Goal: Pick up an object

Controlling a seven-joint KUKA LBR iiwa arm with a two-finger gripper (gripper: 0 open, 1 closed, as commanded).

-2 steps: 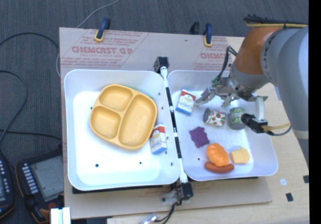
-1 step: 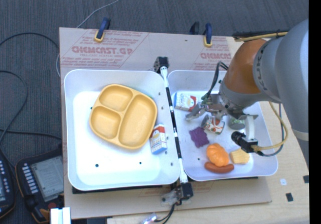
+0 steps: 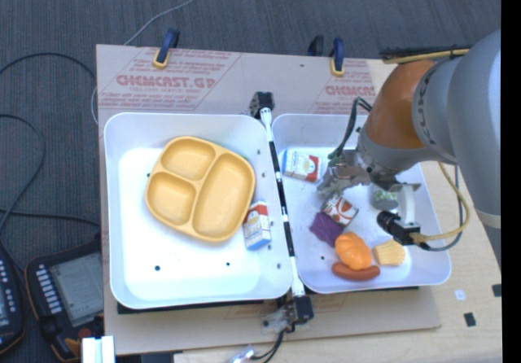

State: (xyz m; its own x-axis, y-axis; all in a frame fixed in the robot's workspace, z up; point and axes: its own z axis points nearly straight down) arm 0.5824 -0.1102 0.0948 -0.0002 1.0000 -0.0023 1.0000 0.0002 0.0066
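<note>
While the hand [image 3: 338, 183] hovers, the hotdog [image 3: 356, 272] lies left-to-right.

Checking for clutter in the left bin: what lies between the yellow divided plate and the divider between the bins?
In the camera view, a small carton lies there, beside the yellow divided plate and short of the divider.

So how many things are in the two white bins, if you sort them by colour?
Yellow: 2, the divided plate and the cheese wedge
Orange: 1, the orange
Purple: 1, the purple piece
Red-brown: 1, the sausage
White and red cartons: 3, one beside the plate, one at the right bin's top left, one under the gripper
Total: 8
</note>
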